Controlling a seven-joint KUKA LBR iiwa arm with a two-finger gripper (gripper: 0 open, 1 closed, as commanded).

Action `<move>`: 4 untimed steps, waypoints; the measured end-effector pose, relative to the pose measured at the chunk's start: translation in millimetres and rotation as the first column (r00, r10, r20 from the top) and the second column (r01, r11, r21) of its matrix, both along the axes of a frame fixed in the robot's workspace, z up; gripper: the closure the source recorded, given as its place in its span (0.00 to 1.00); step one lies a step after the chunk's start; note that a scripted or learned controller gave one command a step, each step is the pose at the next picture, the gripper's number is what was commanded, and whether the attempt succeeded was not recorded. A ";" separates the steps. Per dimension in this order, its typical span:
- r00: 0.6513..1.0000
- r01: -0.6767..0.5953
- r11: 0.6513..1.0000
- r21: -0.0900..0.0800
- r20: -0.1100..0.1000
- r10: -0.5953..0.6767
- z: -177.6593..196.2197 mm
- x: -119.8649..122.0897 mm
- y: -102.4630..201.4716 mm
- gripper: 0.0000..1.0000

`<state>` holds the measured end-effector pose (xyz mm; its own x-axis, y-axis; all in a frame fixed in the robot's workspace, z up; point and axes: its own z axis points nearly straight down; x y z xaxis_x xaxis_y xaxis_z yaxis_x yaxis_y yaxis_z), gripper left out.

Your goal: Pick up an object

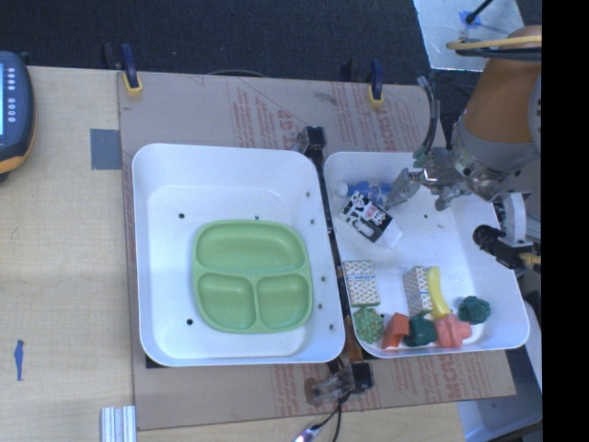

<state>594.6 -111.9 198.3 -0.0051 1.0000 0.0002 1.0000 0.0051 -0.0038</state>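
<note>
My gripper [424, 188] hangs over the back of the right bin [492, 238], its two fingers spread apart with nothing between them. Just left of it lie a black-and-white box [366, 215] and a small blue item [365, 194]. Along the bin's front edge sit a patterned packet [360, 282], a second packet [418, 289], a yellow piece [436, 293], a green round piece [368, 323], an orange piece [396, 331], a dark green piece [422, 331], a pink piece [453, 331] and another green lump [475, 309].
The left bin [166, 247] holds a green divided plate [250, 275]. A blue-and-yellow device [13, 109] lies at the far left of the bench. Clamps [131, 72] hold the brown board at the back.
</note>
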 end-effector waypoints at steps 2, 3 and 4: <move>1.000 -0.001 1.000 0.001 -0.002 0.001 -106.9 -86.5 -34.9 0.00; 1.000 -0.002 1.000 0.000 -0.002 0.002 -96.8 -85.9 -36.1 1.00; 1.000 -0.005 1.000 0.001 0.010 0.005 14.3 -70.6 22.3 1.00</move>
